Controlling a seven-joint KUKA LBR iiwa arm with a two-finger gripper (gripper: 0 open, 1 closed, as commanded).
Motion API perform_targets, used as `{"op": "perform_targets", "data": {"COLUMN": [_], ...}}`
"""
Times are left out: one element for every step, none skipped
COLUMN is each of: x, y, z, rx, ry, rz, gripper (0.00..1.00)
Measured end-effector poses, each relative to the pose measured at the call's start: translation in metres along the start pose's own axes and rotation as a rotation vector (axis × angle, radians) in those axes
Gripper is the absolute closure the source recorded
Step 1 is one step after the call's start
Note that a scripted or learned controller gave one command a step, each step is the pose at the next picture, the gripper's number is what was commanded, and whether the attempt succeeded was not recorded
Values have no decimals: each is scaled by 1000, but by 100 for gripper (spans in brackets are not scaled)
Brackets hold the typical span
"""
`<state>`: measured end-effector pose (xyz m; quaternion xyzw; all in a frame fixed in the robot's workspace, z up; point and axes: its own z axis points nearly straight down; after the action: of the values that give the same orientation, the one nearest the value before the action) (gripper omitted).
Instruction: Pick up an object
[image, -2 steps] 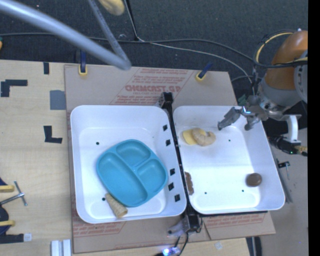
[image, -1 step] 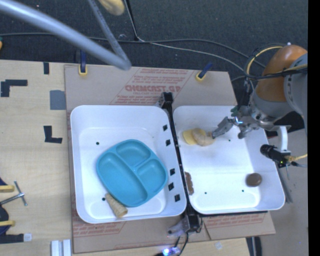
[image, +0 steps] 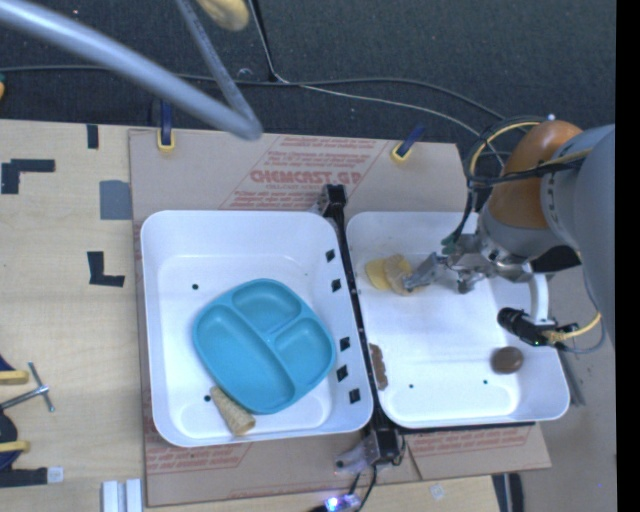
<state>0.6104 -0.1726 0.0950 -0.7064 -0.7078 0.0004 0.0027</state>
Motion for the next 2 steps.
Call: {"op": "perform_targets", "data": {"x": [1,1], "y": [4,8], "z": [3,-12], "rx": [-10,-25], "ry": [-1,-4], "rz": [-1,-1], "gripper": [0,100]}}
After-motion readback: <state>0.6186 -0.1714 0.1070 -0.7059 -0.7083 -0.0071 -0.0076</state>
